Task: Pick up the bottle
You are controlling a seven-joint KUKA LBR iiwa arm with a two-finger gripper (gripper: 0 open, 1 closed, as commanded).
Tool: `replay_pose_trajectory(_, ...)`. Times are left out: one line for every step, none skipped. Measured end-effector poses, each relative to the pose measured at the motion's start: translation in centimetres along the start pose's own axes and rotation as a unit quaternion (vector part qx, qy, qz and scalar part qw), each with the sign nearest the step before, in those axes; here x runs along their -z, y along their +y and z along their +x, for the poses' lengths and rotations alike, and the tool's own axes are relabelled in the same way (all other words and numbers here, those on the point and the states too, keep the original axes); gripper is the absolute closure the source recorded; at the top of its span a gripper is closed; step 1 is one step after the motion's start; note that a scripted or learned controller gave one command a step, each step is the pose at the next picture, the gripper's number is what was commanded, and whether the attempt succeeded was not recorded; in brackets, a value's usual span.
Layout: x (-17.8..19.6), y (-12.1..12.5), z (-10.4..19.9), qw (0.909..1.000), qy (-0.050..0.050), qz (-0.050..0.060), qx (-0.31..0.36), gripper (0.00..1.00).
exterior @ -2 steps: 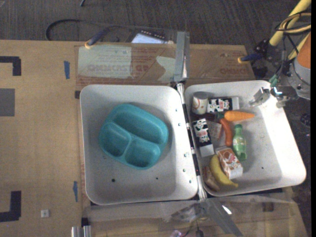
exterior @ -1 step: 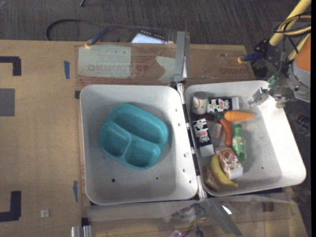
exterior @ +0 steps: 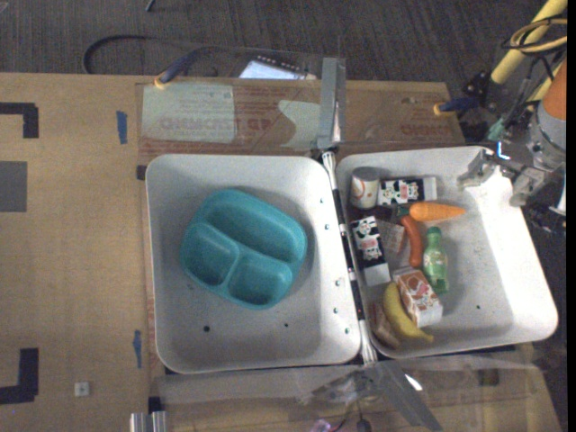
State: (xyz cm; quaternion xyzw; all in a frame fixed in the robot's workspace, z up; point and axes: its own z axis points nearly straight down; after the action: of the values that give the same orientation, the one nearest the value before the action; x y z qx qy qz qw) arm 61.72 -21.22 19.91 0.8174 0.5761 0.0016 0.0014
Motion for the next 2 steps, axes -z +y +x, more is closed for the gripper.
replay_pose_trajectory(-1.61,-0.03,0.34,0.9998,0.001,-0.015,0.015,0.00)
replay_pose_trajectory(-1.92,-0.18,0.44,0.9994,0.001,-0.021,0.028,0.00)
